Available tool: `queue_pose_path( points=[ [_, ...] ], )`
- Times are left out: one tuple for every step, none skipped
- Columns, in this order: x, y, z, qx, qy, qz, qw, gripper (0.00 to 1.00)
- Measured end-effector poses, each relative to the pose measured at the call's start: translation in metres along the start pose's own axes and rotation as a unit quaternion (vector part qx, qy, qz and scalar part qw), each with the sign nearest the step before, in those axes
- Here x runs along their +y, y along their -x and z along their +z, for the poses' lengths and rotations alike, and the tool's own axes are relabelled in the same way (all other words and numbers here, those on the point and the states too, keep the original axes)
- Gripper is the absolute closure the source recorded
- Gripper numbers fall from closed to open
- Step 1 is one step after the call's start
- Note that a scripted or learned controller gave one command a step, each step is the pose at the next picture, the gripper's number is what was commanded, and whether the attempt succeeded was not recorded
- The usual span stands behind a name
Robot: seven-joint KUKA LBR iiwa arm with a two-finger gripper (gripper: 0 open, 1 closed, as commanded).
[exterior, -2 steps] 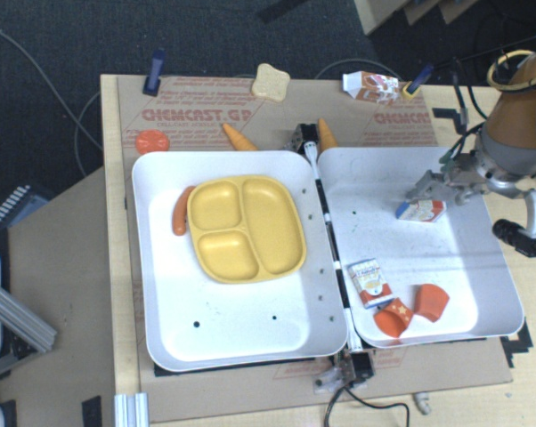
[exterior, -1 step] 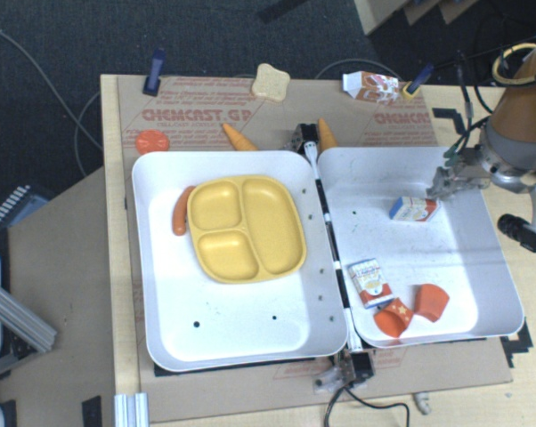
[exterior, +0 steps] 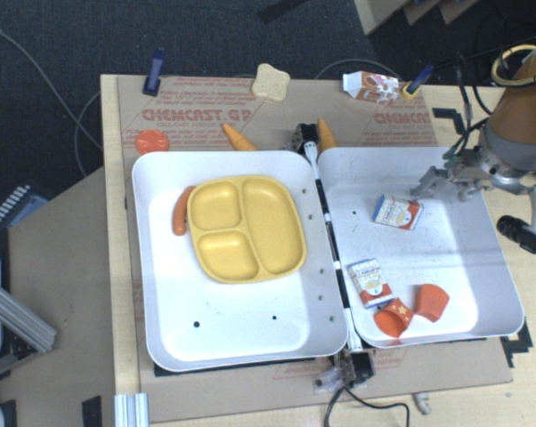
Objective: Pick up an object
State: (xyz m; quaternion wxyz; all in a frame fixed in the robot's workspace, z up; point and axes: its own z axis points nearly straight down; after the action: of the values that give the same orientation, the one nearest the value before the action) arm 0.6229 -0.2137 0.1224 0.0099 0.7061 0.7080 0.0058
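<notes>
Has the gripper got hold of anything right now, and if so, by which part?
Nothing is held. The gripper hangs over the right bin above and to the right of the small carton, apart from it, with nothing between its fingers.

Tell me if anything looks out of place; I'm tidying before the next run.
Yes. Several items lie outside the bins on the bench: a bread slice, a carrot, a small carton and a red disc. A sausage sits wedged beside the yellow tray.

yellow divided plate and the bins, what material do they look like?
Yellow divided plate: likely moulded plastic, matte to satin; uniform colour, rounded compartment ridges. Left bin and right bin: probably thin formed white plastic, smooth with a slight sheen and rounded corners.
</notes>
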Motion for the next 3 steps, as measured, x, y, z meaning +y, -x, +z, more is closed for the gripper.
queue_pose_path(
  points=[
    [-0.015, -0.063, 0.015, 0.004, -0.012, 0.0, 0.9999, 0.0],
    [-0.03, -0.075, 0.037, 0.003, -0.012, 0.001, 0.9999, 0.0],
    [-0.029, -0.075, 0.027, 0.003, -0.011, 0.001, 0.9999, 1.0]
  ],
)
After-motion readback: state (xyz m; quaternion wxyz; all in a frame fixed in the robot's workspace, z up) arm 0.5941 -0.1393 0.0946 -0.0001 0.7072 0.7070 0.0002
